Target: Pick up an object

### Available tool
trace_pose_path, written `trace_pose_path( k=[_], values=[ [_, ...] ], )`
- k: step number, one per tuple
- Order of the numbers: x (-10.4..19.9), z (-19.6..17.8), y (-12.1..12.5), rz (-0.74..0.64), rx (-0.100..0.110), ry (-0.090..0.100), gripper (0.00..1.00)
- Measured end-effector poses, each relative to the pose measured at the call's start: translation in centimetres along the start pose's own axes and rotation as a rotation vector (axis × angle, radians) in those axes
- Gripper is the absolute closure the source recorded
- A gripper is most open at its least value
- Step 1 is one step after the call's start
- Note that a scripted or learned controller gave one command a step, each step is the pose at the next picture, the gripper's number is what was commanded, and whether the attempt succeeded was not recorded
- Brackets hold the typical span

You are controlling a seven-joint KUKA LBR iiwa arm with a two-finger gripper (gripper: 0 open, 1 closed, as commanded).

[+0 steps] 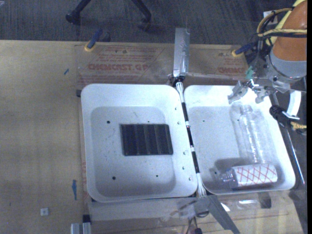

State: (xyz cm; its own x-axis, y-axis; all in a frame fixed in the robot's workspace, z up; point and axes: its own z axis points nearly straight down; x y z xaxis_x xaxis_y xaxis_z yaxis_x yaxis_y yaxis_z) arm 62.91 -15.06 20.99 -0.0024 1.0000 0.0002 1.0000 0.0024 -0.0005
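A clear plastic bottle lies lengthwise in the right bin, its cap end toward the far wall. Across that bin's near end lies a second bottle with a red-and-white checked label. A dark ribbed rectangular block rests flat in the middle of the left bin. My gripper hangs over the far right part of the right bin, just beyond the clear bottle's cap end. Its two silver fingers are spread open with nothing between them.
The bins meet along a central rim with a white cable. A metal bracket stands behind the bins. The arm's orange band and its cables fill the upper right. Bare wooden bench lies to the left.
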Motion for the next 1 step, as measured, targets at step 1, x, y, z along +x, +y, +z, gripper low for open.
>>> trace_pose_path(
  k=[1],
  values=[
    [3.50,-5.52,-1.84,-0.026,-0.004,-0.001,0.00]
  ],
)
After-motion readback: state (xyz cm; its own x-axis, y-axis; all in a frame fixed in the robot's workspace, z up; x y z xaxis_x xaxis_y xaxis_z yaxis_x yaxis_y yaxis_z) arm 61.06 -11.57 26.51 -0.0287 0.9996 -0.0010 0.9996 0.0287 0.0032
